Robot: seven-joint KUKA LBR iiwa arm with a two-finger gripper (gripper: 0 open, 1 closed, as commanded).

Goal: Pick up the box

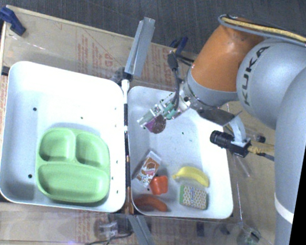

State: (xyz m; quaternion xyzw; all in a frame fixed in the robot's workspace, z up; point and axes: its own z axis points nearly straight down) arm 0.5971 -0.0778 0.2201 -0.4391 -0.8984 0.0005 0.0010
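In the camera view, the gripper [156, 119] hangs over the upper left part of the right bin [218, 204]. If its fingers are released or clenched I cannot tell, because a dark rounded shape sits at the tip. The box [148, 170] lies flat lower in this bin, apart from the gripper, so I judge the approach step is in hand; the next move calls for travelling toward the front and descending. The box is small, white and reddish, just beside a red piece [158, 185].
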